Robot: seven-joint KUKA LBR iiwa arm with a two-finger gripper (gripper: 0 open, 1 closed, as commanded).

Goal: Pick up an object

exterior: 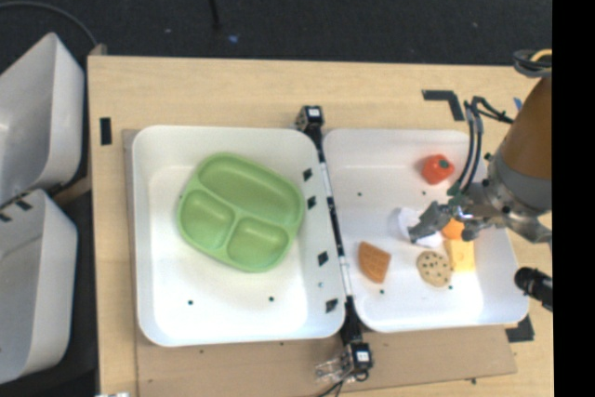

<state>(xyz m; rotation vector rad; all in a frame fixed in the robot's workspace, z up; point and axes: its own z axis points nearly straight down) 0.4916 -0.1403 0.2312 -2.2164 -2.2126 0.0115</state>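
Observation:
My gripper (433, 223) hangs low over the middle of the right bin (390, 158), with the arm coming in from the right. Under and beside it lie a small white-and-purple object (407, 222), an orange piece (454, 229) and a yellow block (462, 255). A round cookie (433, 268) lies just in front of the gripper. An orange-brown wedge (375, 261) rests to the left of the cookie. A red tomato (437, 167) sits toward the back of the bin. Nothing is visibly held.
The left bin (158, 293) holds a green divided plate (241, 211). A ridge with black clips (327, 228) separates the two bins. White containers (33, 116) stand off the bench's left side.

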